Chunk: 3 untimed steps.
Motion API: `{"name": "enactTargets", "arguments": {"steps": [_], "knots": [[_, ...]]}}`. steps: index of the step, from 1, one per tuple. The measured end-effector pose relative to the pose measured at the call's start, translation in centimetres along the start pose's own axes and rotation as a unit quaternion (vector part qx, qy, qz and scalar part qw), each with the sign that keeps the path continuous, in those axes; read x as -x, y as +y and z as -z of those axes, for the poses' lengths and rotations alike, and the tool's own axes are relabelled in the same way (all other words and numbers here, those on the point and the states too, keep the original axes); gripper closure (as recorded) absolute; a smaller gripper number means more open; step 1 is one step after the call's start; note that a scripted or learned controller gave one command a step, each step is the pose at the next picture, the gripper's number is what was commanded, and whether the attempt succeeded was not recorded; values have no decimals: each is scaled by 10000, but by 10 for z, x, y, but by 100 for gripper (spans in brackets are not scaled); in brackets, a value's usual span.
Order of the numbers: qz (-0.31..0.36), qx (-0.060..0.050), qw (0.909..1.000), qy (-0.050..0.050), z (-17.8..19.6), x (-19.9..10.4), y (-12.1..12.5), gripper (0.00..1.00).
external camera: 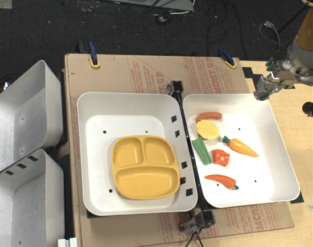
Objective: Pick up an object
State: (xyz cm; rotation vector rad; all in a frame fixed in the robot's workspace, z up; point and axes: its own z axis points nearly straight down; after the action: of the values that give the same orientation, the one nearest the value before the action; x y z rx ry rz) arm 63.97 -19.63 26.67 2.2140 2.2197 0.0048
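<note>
Toy plastic vegetables, among them an orange carrot (243, 147), a red chilli (221, 180) and a yellow round slice (208, 129), lie in the right white bin (279, 163), below and left of the pincer (261, 92). Whether the pincer is wide or narrow cannot be told. A yellow compartment tray (145, 166) sits farther left.

A brown board (146, 71) covers the bench, held at its far edge by two clamps (94, 55). On it sit two shallow white bins side by side and touching, the left bin (94, 112) and the right bin (272, 138).
</note>
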Motion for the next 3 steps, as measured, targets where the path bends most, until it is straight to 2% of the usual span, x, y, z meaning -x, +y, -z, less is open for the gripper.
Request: {"name": "enactTargets", "arguments": {"steps": [1, 3], "knots": [[22, -37, 10000, 17, -6, -58, -9, 100], [31, -36, 10000, 21, -11, -187, -5, 100]]}}
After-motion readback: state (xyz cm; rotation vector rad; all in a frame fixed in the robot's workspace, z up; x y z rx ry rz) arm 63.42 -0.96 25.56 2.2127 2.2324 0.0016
